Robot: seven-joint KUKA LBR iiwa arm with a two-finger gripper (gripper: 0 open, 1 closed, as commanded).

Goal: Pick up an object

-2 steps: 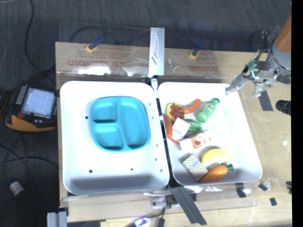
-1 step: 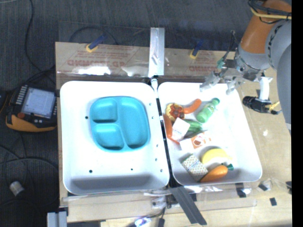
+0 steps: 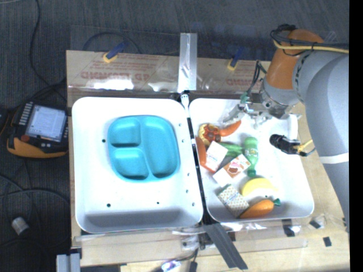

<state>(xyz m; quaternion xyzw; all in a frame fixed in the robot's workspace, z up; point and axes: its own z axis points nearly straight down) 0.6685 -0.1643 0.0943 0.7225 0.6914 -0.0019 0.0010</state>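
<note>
The right bin holds several small items. Among them are a red-orange chili, a green bottle, a white and red carton, a yellow lemon and an orange carrot. My gripper hangs over the far end of this bin, just above and behind the chili. Its fingers look spread and there is nothing between them.
A blue divided tray lies in the left bin. A small patterned box sits beside the carrot. The grey arm covers the right bin's far right corner. A handheld device rests on the floor at left.
</note>
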